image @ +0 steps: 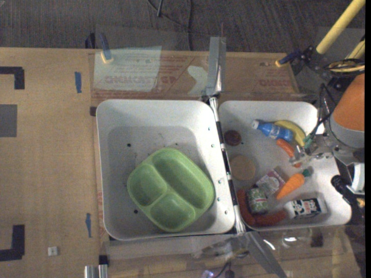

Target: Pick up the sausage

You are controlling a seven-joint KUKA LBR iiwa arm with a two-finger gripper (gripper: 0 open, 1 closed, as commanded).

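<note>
The sausage [262, 218] lies untouched along the near wall of the right bin [243, 112], curled beneath a small green can [256, 201], while farther back the gripper [306, 153] hovers over the carrot [290, 185], its opening impossible to judge, the pick not yet made

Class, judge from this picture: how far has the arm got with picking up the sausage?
Done: nothing that shows yet. The sausage lies in the right bin at its near edge, under a small green can. In hand: the gripper is near the bin's right side, by the banana, apart from the sausage. Left: moving over the sausage, gripping it and lifting it.
</note>
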